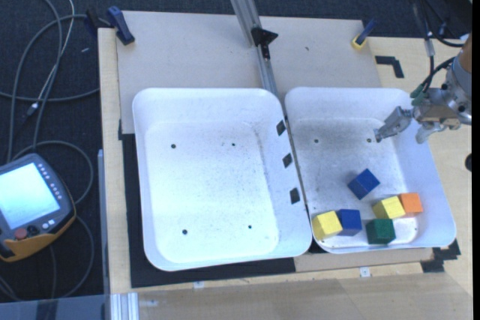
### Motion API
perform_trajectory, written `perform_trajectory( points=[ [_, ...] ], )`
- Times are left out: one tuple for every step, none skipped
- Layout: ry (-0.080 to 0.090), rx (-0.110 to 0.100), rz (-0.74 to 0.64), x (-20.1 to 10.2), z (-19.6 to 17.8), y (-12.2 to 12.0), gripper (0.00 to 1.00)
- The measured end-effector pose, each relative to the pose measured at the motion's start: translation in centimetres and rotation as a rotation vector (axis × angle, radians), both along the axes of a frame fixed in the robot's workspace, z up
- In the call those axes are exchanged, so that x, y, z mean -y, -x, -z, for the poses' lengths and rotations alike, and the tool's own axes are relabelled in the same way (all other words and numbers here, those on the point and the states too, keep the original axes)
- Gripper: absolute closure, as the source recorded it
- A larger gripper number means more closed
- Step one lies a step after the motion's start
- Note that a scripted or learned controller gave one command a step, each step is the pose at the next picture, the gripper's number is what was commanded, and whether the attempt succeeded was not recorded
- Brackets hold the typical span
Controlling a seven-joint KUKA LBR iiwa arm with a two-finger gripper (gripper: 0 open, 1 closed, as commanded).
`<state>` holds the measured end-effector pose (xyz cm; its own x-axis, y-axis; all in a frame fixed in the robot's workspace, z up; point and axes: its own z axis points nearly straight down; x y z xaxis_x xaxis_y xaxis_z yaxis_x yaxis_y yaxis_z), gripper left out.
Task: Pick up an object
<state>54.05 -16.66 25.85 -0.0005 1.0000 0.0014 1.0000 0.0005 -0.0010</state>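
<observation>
Bench, right bin | gripper fingers apart, nothing held | blue cube below

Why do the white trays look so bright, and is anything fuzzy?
In the camera view, light from overhead makes the right bin and left bin glow, washing out their rims; the blocks, like the lone blue cube, stay crisp with small shadows; the tool at the right edge looks slightly soft.

Glossy, seemingly plastic white bins
</observation>
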Motion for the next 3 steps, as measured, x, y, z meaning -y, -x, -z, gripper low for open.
perform_trajectory(
  points=[
    [-0.003, -0.009, 0.001, -0.3, 13.8, 1.1, 0.00],
    [0.000, 0.003, 0.000, -0.2, 12.3, 0.8, 1.00],
    [-0.002, -0.006, 0.000, -1.7, 16.1, 4.1, 1.00]
  ],
)
